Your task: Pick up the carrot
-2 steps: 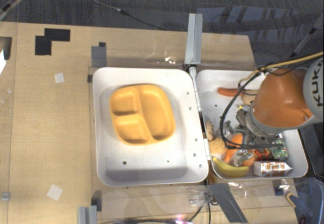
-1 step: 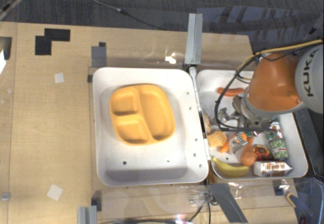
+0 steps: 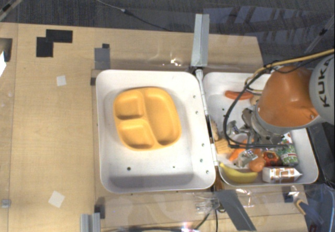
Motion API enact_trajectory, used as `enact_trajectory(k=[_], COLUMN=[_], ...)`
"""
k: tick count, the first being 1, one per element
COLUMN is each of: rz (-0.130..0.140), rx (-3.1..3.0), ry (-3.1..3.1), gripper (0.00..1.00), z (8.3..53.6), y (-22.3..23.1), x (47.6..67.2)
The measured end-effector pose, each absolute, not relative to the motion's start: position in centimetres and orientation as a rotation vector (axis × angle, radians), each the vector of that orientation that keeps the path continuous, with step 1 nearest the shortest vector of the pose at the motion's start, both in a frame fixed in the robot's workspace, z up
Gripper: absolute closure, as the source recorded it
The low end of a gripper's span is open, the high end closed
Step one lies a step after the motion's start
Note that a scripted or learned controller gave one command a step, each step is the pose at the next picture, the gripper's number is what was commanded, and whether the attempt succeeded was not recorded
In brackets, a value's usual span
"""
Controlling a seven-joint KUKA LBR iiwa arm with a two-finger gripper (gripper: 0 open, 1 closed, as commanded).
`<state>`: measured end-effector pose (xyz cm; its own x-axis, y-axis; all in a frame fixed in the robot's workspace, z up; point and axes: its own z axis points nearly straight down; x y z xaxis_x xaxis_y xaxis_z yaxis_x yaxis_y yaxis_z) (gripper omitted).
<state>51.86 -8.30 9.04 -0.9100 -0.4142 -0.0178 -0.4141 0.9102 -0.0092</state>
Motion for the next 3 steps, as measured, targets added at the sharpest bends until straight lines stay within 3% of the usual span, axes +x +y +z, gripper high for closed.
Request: enact_trajectory(k=[1, 2, 3], rz=[-0.009, -0.002, -0.003], rx=[-0.758, -0.016, -0.025], ry=[3.025, 3.129, 3.117], gripper=[0.00, 0.00, 1.00], z=[9.1, 8.9, 10.3], y=[-8.6, -9.2, -9.0], x=[50.6, 55.6, 56.0])
